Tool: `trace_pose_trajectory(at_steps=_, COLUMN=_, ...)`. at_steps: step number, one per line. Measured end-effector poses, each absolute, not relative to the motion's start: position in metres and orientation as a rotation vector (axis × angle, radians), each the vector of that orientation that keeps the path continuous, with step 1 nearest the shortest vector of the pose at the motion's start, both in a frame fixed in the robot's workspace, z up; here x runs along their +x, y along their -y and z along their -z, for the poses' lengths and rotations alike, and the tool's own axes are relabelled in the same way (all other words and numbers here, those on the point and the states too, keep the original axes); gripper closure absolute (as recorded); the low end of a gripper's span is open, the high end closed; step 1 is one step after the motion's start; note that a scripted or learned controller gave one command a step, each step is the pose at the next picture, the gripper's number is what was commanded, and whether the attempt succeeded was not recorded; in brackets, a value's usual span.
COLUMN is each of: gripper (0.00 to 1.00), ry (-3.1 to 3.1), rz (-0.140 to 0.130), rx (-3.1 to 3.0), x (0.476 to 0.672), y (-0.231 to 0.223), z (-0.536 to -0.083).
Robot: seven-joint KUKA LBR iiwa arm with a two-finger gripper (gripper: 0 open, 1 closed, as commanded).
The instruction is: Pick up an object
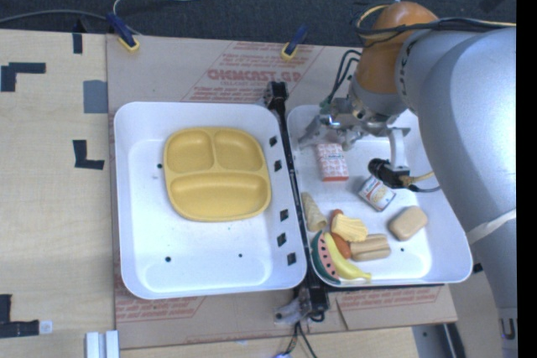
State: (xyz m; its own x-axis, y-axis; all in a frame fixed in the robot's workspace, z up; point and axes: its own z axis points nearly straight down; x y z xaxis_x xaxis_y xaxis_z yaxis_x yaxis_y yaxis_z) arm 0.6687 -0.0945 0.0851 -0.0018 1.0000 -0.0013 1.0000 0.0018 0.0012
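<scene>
Jaws point(346, 123) hanging at 12 o'clock in the right bin point(445, 260), just above a red-and-white carton point(333, 162) with unreadable print; open or closed, cannot tell. Toy food point(352, 241) piled at 6 o'clock, small can point(377, 193) at centre. "CHEMCAST" legible on the worktop cardboard point(243, 73); yellow plate point(218, 173) in the left bin point(138, 205).

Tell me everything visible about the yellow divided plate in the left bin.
The yellow divided plate looks like matte plastic, a rounded square with a raised rim. Ridges split it into three compartments: two smaller ones on the far side and one wide one on the near side. All three look bare. It lies flat, right way up, on the floor of the left bin, in its far half, touching no other object.
</scene>
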Motion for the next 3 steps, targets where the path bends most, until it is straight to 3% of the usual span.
trace_pose_trajectory(at_steps=1, gripper=0.00, ry=-2.222, rz=0.001, rx=2.218, x=0.669, y=0.098, z=-0.085)
trace_pose_trajectory(at_steps=2, gripper=0.00, ry=-2.221, rz=0.000, rx=2.219, x=0.617, y=0.098, z=-0.086)
trace_pose_trajectory(at_steps=3, gripper=1.00, ry=-2.221, rz=0.000, rx=2.218, x=0.617, y=0.097, z=-0.095)
